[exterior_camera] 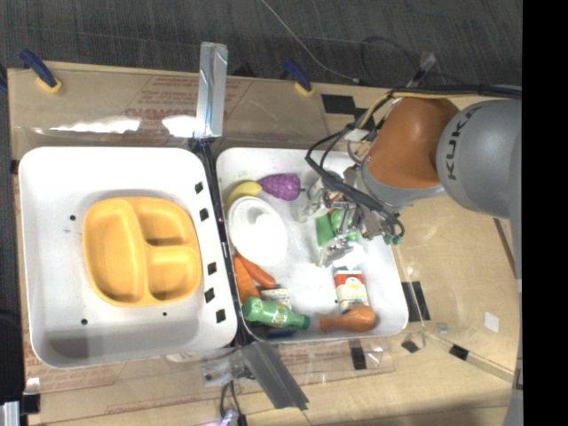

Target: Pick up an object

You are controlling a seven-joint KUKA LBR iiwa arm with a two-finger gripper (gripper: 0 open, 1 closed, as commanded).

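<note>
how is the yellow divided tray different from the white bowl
The yellow divided tray lies in the left bin; the white bowl lies in the right bin among toys. The tray is larger, squarish and compartmented; the bowl is round with one hollow. Both sit upright.

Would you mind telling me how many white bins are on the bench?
2. The left bin holds a yellow divided tray. The right bin holds the jumbled toy food, with the pincer lowered into it. Nothing suggests a hidden third.
</note>
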